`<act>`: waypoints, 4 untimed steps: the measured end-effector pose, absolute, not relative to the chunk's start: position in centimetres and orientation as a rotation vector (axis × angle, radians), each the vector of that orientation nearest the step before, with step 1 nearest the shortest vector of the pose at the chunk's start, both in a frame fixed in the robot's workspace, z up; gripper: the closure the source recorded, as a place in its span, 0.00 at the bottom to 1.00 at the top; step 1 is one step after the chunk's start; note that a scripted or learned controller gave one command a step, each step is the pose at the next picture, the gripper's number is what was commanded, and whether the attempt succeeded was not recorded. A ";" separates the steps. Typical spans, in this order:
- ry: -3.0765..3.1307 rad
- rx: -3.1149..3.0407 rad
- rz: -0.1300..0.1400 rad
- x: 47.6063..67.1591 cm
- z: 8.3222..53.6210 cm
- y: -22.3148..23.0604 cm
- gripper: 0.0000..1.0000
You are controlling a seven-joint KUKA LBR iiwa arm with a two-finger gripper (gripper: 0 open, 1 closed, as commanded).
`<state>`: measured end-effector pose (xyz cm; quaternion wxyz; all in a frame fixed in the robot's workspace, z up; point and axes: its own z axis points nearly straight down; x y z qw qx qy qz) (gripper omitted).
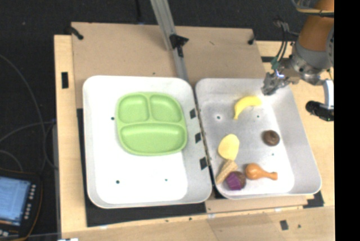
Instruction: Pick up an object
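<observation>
- The curved yellow toy banana (246, 105) is lying flat in the far part of the right white bin (301, 139). Its long way is running from the lower left up to the right, and its right tip is pointing at the gripper (270, 86).
- It is looking smooth, bright yellow and bent like a small bow.
- The gripper is hanging low just beside the banana's right tip, near the bin's far rim. It is small and blurry here, so I cannot tell how it is set or whether it is touching the banana.
- The grey arm with the orange band (316, 23) is getting cut off at the right side.
- A pale yellow rounded piece (228, 146), a small dark brown ball (271, 137), an orange drumstick-shaped toy (259, 172) and a purple lump (235, 181) are also lying in this bin. The purple lump is hiding part of a tan wedge (225, 169).
- A green plastic plate with three parts (151, 123) is sitting in the left white bin (101, 178).
</observation>
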<state>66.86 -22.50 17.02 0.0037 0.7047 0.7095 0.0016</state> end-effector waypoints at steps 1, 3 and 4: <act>2.221 2.208 0.006 66.7 23.6 -22.6 1.00; 2.226 2.214 0.002 66.2 21.9 -17.7 1.00; 2.228 2.215 0.000 65.3 21.4 -12.3 1.00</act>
